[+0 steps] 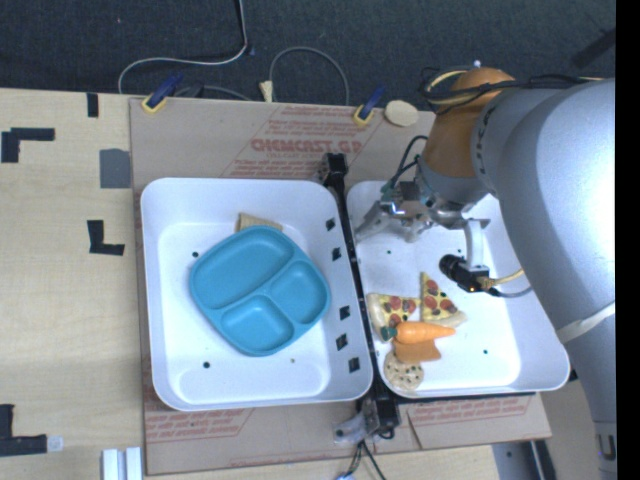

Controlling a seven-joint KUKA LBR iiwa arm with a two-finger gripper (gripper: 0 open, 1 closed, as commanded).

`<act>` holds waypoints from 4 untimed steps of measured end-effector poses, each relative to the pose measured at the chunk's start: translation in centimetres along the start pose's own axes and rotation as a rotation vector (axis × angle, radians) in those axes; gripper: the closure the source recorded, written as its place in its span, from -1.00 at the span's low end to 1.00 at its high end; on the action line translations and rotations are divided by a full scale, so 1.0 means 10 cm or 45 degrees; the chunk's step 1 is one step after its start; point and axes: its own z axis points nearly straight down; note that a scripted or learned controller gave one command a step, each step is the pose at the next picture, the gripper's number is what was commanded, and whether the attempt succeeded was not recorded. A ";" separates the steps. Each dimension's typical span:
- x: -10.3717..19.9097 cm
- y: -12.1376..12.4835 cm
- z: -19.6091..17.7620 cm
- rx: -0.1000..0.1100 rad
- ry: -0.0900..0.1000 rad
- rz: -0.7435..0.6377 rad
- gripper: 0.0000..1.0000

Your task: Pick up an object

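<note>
Camera view looks down on a table (60, 268) with two white bins. In the right bin (500, 363) lie toy foods: a pizza slice (436, 300), an orange carrot (418, 334), a round cookie (404, 374) and a pale piece (385, 310) beside the pizza. The left bin (170, 368) holds a blue divided tray (260, 290). The claw (408, 214) hangs over the far end of the right bin, apart from the foods, and I cannot tell how its grip stands. Nothing looks lifted, so I judge the pick not yet done: choosing, descending, gripping and raising all remain.
</note>
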 end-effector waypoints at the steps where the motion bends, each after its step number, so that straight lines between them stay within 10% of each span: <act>1: -0.05 -0.01 0.00 0.009 0.000 0.007 -1.00; 3: -0.47 -1.10 -0.03 -0.003 -0.005 0.009 -1.00; 4: -0.37 -0.32 -0.12 0.003 0.000 0.003 -1.00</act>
